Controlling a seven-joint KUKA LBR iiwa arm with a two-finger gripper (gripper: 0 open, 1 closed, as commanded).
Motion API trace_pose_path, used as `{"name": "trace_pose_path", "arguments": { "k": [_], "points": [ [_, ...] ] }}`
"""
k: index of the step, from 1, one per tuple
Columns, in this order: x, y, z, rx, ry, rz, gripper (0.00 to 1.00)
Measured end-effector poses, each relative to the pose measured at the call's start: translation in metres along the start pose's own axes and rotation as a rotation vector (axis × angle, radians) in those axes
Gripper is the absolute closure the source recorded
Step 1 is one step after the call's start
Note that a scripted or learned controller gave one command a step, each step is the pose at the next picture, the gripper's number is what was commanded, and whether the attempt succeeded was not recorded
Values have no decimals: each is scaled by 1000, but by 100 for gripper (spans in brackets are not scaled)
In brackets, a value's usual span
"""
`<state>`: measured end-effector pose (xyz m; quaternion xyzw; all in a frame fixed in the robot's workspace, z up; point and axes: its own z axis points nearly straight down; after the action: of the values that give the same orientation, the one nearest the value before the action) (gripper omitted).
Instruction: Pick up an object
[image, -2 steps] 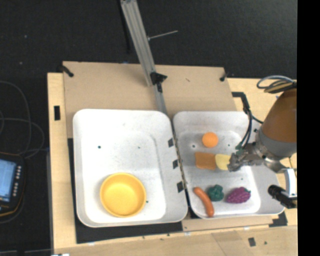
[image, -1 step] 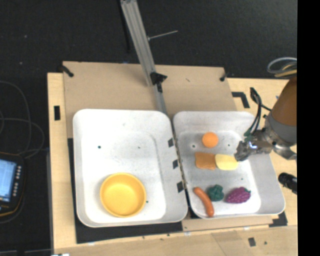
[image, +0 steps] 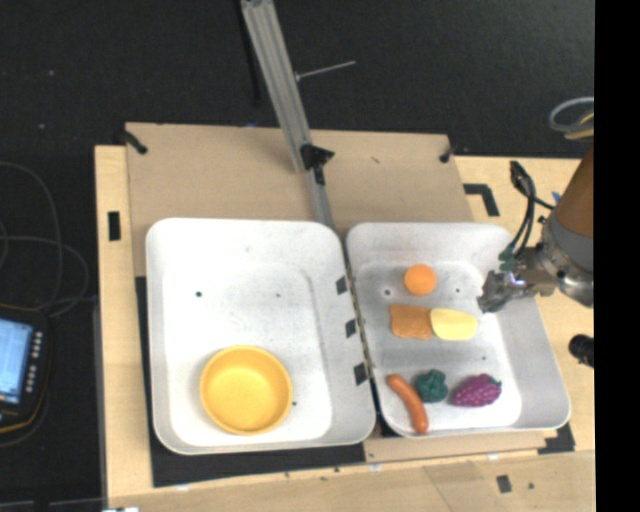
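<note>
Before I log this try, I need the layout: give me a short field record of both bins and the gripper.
left bin: yellow bowl
right bin: orange ball, tan slab, yellow piece, sausage, green piece, purple grapes
gripper: above the right bin's right side, near the yellow piece
held: nothing seen

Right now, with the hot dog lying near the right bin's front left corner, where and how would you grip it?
Probably across the middle of the hot dog, coming straight down from above. It lies flat and long, slanting toward the front wall of the right bin, so the fingers should close across its narrow width. The green toy sits close on its right, so the lower half looks freer.
</note>
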<state>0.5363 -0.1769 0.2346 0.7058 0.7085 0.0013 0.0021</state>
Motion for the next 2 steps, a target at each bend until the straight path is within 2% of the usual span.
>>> {"name": "trace_pose_path", "arguments": {
  "k": [1, 2],
  "points": [
    [56, 9, 1, 3, 2, -4, 100],
    [113, 3, -11, 3, 4, -5, 100]
  ]
}}
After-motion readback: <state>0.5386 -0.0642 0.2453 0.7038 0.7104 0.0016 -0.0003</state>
